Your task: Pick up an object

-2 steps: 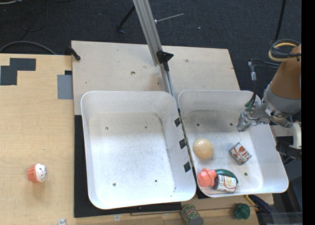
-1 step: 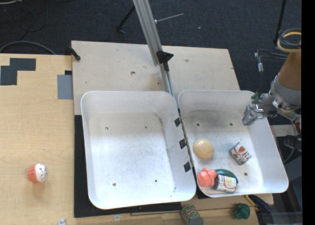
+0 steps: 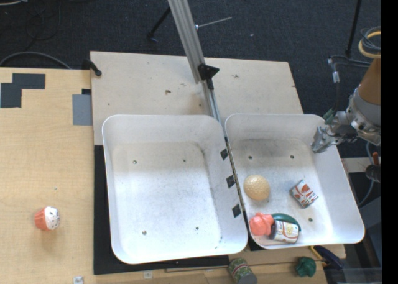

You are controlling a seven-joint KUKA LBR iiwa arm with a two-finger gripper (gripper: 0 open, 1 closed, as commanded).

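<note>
Scanning from the left, we find a small orange-and-white toy (image 3: 46, 219) lying alone on the wooden bench top, well apart from both bins. Next comes the left bin (image 3: 124, 130), and beside it, touching along a shared edge, the right bin (image 3: 348, 211). An aluminium rail (image 3: 186, 28) slants down from the top toward that shared edge. In the right bin we see a tan round object (image 3: 256, 187) near the divider, a red-capped bottle (image 3: 275, 227) lying on its side at the bin's near rim, and a small red-and-white can (image 3: 303, 194) tilted just right of the round one. Further right, the gripper (image 3: 321, 140) hangs over the right bin's far right rim, holding nothing that we can see; how wide it stands we cannot tell.
</note>
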